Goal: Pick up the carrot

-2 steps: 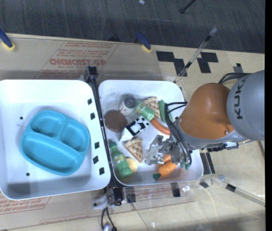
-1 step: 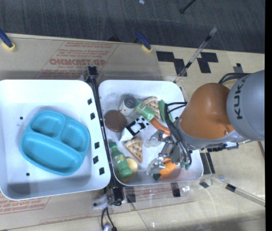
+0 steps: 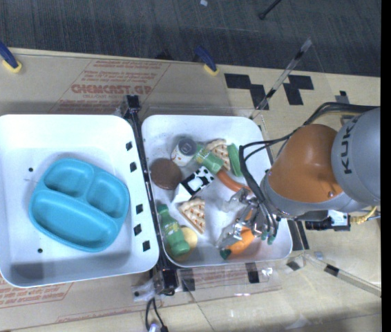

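grey arm [image 3: 361, 164] marked "KU" over carrot [image 3: 240, 241] in right bin [image 3: 182, 126]

Arm [image 3: 334, 164]: reaches in from right, orange band above wrist, bent downward.
Gripper [image 3: 240, 232]: low, pointing down-left, cables looping around wrist.

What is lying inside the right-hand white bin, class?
The right bin holds a carrot under the gripper, a waffle piece, a brown disc and other toy food. The arm covers its right side.
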You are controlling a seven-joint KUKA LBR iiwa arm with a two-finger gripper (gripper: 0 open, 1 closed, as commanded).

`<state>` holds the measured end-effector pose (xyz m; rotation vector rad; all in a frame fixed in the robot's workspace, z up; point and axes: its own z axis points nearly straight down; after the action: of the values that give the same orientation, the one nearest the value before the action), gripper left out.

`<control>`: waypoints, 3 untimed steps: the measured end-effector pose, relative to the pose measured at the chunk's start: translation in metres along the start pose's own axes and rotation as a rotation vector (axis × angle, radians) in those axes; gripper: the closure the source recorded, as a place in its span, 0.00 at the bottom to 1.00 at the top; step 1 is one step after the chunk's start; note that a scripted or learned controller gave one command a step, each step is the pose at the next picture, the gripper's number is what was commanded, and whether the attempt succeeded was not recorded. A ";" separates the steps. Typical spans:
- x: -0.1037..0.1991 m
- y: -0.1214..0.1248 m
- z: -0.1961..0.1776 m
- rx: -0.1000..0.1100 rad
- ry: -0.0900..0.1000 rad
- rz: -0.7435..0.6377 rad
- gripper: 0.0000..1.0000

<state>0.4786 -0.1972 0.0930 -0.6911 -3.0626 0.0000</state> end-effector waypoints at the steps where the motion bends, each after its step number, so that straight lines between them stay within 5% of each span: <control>1: -0.001 0.002 -0.010 0.000 -0.002 -0.012 1.00; 2: -0.001 0.002 -0.010 0.000 -0.001 -0.012 0.00; 3: 0.003 0.006 0.000 0.000 0.001 0.122 0.00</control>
<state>0.4783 -0.1909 0.0932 -0.8768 -3.0136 0.0000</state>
